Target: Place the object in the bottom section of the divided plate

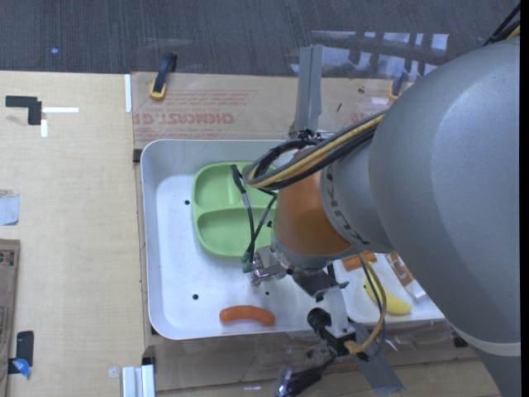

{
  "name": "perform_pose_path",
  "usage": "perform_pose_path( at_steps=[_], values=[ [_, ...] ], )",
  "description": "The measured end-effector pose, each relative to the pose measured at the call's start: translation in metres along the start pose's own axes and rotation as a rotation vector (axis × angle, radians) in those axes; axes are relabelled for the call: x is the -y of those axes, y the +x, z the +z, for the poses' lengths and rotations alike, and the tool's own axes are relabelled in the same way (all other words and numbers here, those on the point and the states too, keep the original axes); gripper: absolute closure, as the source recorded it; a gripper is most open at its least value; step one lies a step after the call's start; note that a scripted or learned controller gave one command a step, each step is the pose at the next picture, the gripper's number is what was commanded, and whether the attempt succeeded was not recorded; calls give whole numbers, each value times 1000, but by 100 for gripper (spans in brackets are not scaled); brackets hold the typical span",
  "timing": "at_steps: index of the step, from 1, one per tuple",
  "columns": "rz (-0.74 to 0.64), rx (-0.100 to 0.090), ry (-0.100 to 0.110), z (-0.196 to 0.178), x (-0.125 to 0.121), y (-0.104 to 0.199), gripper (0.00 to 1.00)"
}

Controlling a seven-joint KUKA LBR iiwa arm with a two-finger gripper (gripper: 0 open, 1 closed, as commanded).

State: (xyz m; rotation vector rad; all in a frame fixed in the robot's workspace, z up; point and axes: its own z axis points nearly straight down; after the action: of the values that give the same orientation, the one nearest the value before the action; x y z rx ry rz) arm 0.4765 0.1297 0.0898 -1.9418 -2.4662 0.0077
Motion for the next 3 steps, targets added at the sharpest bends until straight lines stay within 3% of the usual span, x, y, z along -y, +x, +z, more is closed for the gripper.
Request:
perform_pose_path(
  at_steps=[1, 2, 3],
  values=[
    [1, 0, 0, 0, 0, -1, 0],
    [206, -21, 56, 3, -41, -24, 0],
    [213, -14, 51, -1, -40, -27, 100]
  ],
)
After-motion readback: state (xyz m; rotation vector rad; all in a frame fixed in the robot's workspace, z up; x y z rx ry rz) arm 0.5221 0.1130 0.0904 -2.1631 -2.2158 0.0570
